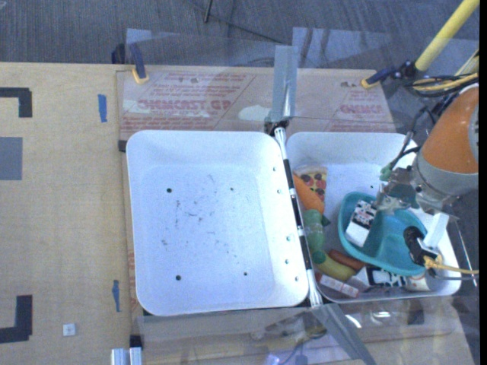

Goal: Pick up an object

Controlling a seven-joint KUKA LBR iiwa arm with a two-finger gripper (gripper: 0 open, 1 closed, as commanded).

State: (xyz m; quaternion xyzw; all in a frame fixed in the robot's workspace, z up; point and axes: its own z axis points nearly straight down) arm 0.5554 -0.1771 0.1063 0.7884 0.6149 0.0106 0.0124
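Orange and grey, the arm (450, 147) comes in from the right edge and bends down over the right bin (346, 144), its wrist pointing toward the bin's middle. The gripper (378, 206) sits low among the clutter, just at the upper rim of a teal bowl-shaped object (388, 242) that lies tilted in the bin's lower half. Whether the gripper is spread or clenched I cannot tell, since its tip merges with a small white and dark item (361, 219) resting on the teal object's left side; nothing is clearly seen between them. A yellow cable (440, 263) trails from the wrist across the bin's lower right corner. Along the right bin's left wall lie an orange packet with dots (310, 187), a green piece (313, 230), and below these a yellow-green and a red elongated item (340, 263) near the front wall. The left bin (209, 219) stands just beside the right one, their walls touching, both resting on the wooden surface (57, 204), with printed cardboard (190, 101) behind them.
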